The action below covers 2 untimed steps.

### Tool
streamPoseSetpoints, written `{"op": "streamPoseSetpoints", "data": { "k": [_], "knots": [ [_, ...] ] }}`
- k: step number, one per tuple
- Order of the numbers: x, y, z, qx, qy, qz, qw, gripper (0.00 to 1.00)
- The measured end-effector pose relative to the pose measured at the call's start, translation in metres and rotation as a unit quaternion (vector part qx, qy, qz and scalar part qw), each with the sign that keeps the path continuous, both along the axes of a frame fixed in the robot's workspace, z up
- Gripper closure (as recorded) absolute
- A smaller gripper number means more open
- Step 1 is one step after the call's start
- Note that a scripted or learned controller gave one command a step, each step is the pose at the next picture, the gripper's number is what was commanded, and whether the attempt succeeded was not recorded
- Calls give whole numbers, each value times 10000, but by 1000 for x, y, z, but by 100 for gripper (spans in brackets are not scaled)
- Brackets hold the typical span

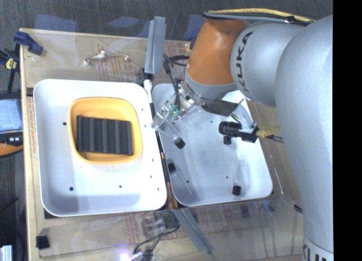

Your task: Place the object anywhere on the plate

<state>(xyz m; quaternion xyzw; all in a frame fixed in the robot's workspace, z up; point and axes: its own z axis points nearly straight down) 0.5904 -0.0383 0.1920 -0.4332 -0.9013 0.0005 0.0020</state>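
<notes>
A yellow plate point(104, 106) with rounded corners sits in the left white bin point(56, 186). On the plate lies a dark grey ridged block point(105, 135), covering most of its middle. My gripper point(168, 115) hangs over the left edge of the right bin point(215, 169), just right of the plate and apart from the block. Nothing shows between its fingers. The arm's orange band point(212, 51) and grey body cover the upper right part of that bin.
A grey metal bar point(154, 45) stands at the back between the bins. A black fitting point(233, 129) sticks out from the wrist over the right bin. A blue clamp point(27, 42) and a tablet point(10, 116) sit at the bench's left edge.
</notes>
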Motion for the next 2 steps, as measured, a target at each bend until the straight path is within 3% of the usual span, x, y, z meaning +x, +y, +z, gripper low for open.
{"op": "streamPoseSetpoints", "data": {
  "k": [1,2],
  "knots": [
    [24,30,12,-5,-28,1146,9934,100],
    [24,30,12,-6,-29,1144,9934,0]
  ]
}}
